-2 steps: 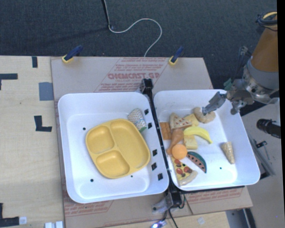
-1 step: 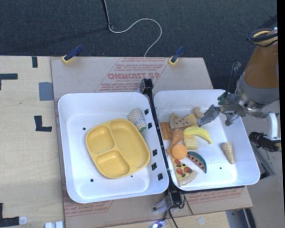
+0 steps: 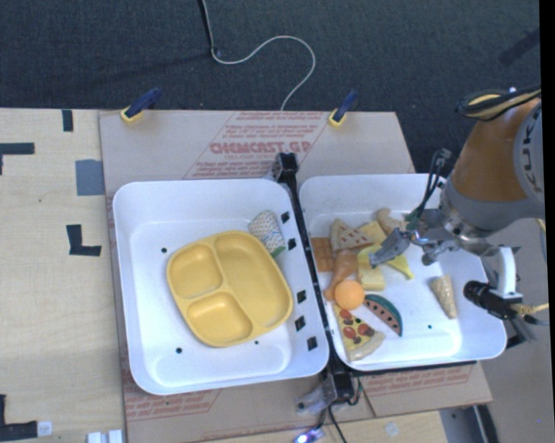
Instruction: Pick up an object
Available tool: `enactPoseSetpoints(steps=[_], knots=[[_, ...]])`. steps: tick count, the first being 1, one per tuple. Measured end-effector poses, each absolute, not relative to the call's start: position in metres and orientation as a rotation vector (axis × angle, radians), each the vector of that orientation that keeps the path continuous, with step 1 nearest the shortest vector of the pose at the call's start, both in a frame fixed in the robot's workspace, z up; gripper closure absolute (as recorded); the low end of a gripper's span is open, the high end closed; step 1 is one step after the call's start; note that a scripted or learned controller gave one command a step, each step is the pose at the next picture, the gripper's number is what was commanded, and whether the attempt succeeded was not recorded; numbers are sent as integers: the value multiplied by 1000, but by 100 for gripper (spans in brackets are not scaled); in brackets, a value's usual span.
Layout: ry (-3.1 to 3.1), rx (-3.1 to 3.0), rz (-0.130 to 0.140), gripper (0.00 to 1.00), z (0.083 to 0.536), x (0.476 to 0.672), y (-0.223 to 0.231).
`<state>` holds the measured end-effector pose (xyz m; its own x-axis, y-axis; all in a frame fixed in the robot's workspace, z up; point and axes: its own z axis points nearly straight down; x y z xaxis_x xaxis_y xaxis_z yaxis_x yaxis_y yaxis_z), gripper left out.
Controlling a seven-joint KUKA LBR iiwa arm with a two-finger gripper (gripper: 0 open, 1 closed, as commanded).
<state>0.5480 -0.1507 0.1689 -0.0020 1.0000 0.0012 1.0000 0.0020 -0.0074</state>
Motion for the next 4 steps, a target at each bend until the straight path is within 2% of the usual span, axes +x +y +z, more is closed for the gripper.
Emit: enactPoseSetpoints(steps=[2, 3, 4], knots=[[-2224, -2220, 3, 0, 82, 543, -147], [-2224, -2220, 2, 100, 95, 543, -148], [-2224, -2221, -2, 100, 147, 537, -139]])
